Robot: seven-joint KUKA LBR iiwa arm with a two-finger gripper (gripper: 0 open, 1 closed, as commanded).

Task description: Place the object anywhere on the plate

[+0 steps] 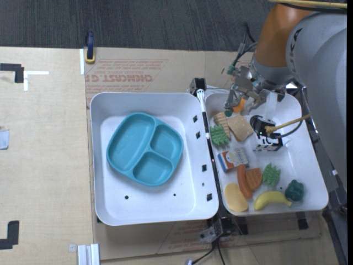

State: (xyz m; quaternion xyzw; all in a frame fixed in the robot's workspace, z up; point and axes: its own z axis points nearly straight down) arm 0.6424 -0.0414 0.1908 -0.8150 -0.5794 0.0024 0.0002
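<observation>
**A:** Where is the arm in the camera view?

**B:** It reaches in from the right. Its gripper (233, 102) hangs over the far end of the right bin (306, 164). From this slant it cannot be told whether the gripper is clenched or released.

**A:** Is there anything at its tip?

**B:** A small orange piece (239, 108) shows just beside the tip, above a tan bread slice (240, 128). It cannot be told whether that piece is actually gripped.

**A:** And the plate?

**B:** The blue plate (145, 149) has three compartments. It lies in the middle of the left bin (110, 203), well apart from the gripper.

**A:** What else lies in the right bin?

**B:** A ridged cracker (222, 118) touches the bread slice on its left. A green leafy piece (219, 135) lies just below the cracker, against the bin's left wall. Further toward the near end is a small carton (231, 159) in red, white and blue. Next come a carrot (242, 179) and an orange-brown wedge (254, 178), touching side by side. A light green floret (271, 174) sits just to their right.

**A:** And along the near wall?

**B:** A pale yellow oval (236, 198) is on the left, a banana (270, 199) is in the middle, and a dark green pepper (294, 190) is on the right. The banana's tip reaches close to the pepper.

**A:** What surrounds the bins?

**B:** They sit side by side on a sheet of cardboard (127, 73) laid over the pale tabletop (44, 148). A blue and yellow clamp (89, 47) sits at the tabletop's far edge.
</observation>
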